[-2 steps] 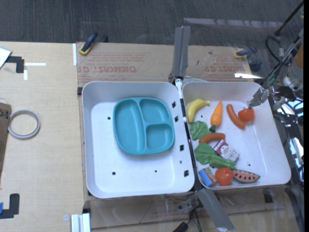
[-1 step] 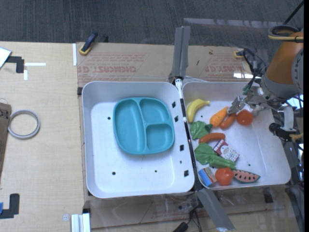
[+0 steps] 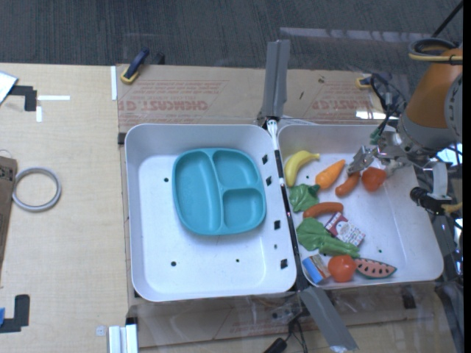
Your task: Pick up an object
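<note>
The right bin (image 3: pixel 412 234) holds several toy foods: a yellow banana (image 3: pixel 298 164), an orange carrot (image 3: pixel 330 173), a small orange-red piece (image 3: pixel 346 187), a red chili (image 3: pixel 322 209), green leafy pieces (image 3: pixel 321 239), a red-and-white packet (image 3: pixel 347 232), a red tomato (image 3: pixel 341 268) and a watermelon slice (image 3: pixel 375 269). My gripper (image 3: pixel 362 162) reaches in from the right and hangs low over the bin's far right part. A red round toy (image 3: pixel 373 179) lies right under and beside its tip, touching or nearly so.
The left bin (image 3: pixel 147 256) bears a teal divided plate (image 3: pixel 219 191). A grey divider post (image 3: pixel 276 79) rises behind the seam between the bins. A tape roll (image 3: pixel 33 188) lies on the wooden bench at far left, and a blue clamp (image 3: pixel 135 65) sits on the cardboard behind.
</note>
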Motion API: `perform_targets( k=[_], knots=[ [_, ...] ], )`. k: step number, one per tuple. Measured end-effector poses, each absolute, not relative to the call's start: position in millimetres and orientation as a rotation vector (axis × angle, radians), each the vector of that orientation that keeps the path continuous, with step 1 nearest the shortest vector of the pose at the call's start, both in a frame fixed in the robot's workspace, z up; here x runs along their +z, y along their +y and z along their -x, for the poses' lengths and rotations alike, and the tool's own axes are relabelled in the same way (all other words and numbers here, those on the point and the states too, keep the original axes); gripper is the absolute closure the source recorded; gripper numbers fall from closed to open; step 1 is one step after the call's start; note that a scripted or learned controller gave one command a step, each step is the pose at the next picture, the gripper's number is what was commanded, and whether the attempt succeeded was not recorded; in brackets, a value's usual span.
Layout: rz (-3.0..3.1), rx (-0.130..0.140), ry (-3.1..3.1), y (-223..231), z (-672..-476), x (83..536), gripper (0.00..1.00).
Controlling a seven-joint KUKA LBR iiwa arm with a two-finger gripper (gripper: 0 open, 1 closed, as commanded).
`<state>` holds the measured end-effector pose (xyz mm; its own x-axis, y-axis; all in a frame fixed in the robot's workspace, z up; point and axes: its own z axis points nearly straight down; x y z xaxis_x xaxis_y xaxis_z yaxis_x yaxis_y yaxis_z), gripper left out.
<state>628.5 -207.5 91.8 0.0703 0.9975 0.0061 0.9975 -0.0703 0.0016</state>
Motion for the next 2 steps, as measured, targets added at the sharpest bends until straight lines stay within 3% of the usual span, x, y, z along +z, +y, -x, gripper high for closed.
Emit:
perform_targets(
  k=[1,2],
  knots=[
    [2.297,-0.003,-2.145,-209,-628.6,102,1.0],
    [2.161,0.0,-2.284,-161,-659.6,212,1.0]
  ],
)
